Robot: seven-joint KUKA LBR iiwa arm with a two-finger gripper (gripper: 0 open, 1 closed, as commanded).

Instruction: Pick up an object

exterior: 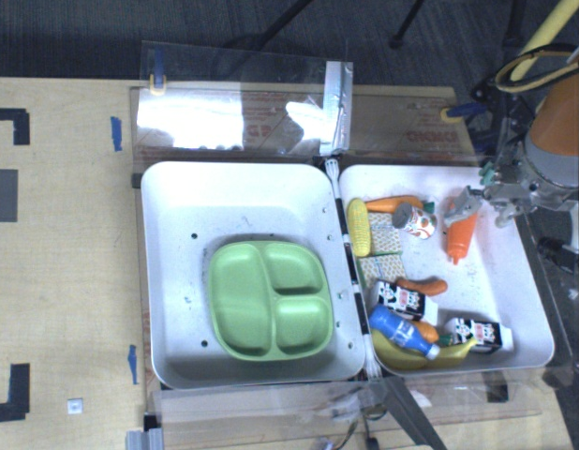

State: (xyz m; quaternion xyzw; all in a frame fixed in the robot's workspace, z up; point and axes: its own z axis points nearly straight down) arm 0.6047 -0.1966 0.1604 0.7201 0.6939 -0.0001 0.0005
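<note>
gripper (483, 198) hangs over the far right part of the right bin (514, 289), with the grey arm (552, 167) and its orange band coming in from the right edge; whether it is spread or closed cannot be told at this size, and nothing is seen clamped in it. just below and left of it an orange carrot (461, 236) lies on the bin floor, pointing down. along the left wall of that bin lie a corn cob (359, 228), a second carrot (394, 204) and a small round toy (417, 223). toward the near edge sit a sausage (421, 287), two black-and-white cartons (401, 299), a blue bottle (400, 332) and a banana (416, 354). left bin (177, 204) holds a green divided plate (270, 298)
</note>
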